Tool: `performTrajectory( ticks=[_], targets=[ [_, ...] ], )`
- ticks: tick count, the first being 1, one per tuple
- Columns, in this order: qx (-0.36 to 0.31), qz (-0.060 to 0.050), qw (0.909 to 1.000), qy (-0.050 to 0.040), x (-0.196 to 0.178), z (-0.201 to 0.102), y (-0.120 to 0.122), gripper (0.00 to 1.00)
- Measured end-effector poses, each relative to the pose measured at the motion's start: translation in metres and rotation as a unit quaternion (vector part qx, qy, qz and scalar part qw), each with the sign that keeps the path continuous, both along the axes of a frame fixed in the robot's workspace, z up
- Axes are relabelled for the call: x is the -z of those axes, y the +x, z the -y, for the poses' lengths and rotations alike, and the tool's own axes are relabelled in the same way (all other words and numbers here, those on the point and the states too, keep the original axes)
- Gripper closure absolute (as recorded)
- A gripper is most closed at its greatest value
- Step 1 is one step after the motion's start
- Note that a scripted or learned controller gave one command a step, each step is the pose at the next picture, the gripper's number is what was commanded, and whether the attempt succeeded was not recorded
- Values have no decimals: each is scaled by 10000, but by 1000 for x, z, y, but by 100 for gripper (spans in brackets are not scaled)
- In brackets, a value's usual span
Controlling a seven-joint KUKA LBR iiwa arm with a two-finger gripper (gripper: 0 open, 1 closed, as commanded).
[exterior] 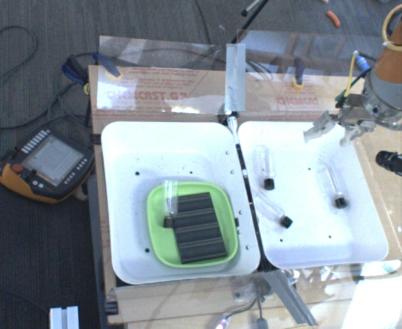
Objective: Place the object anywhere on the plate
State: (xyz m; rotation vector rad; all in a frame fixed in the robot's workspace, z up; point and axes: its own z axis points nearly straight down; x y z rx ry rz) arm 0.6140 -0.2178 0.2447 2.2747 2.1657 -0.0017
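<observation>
A clear tube (170, 203) lies on the green plate (157, 242) beside a black ridged block (198, 227), at the plate's ten o'clock. Three more tubes (265, 168) rest in the right bin (365, 238). The pincer (332, 130) hangs spread and unladen over that bin's one o'clock corner.

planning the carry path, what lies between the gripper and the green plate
In the camera view, the gripper hangs over the right bin's far edge. Toward the green plate lie a clear tube on the bin floor, then the bins' adjoining rims.
</observation>
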Motion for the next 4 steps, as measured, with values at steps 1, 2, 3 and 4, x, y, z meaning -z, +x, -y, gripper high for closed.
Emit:
performTrajectory(
  ticks=[1,2,3,4],
  targets=[
    [94,-5,10000,-14,12,1,6,0],
    [273,0,9996,0,3,-10,4,0],
    [447,-3,9990,0,13,-4,-3,0],
    [580,2,9983,3,-8,-16,0,0]
  ],
)
